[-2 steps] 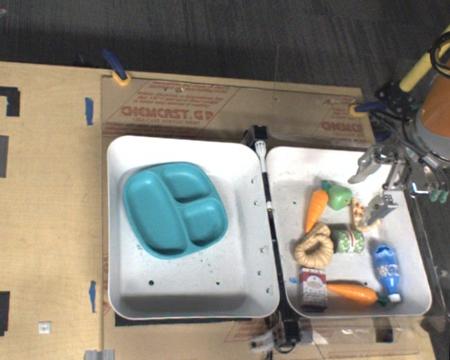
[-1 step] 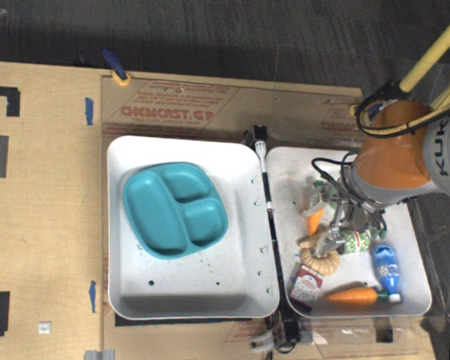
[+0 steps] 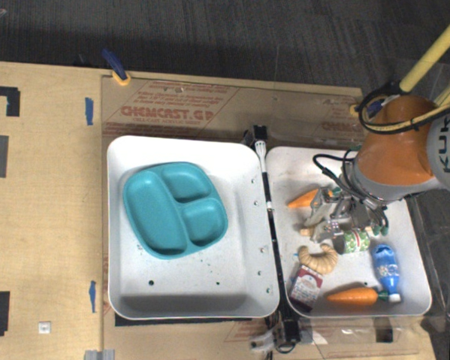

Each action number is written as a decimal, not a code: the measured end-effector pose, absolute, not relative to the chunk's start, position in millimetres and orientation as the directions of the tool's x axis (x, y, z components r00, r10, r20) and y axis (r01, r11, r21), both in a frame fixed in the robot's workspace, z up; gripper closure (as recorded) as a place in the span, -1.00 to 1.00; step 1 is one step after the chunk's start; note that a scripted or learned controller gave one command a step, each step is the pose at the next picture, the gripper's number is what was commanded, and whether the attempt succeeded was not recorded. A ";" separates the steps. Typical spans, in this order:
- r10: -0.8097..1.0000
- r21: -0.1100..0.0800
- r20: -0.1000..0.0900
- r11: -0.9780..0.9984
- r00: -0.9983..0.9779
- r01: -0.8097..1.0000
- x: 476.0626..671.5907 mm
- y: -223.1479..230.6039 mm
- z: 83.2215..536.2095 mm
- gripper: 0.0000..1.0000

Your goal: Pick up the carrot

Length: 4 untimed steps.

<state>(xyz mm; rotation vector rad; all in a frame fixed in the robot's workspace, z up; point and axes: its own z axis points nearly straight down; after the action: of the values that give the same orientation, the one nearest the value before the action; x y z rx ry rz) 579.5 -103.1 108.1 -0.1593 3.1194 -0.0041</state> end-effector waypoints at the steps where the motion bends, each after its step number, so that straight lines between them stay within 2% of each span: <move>1: -0.066 0.002 -0.015 0.998 -0.998 -0.066 576.6 -41.0 189.3 1.00; 2: -0.242 0.001 -0.011 0.970 -0.970 -0.242 630.6 22.0 186.5 1.00; 3: -0.224 -0.007 -0.021 0.974 -0.974 -0.224 599.4 -48.0 368.6 1.00; 4: -0.227 -0.002 -0.010 0.974 -0.974 -0.227 598.3 -46.4 362.7 -1.00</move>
<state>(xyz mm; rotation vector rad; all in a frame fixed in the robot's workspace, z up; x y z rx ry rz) 598.3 -46.4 362.7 -0.3575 3.1111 -0.0013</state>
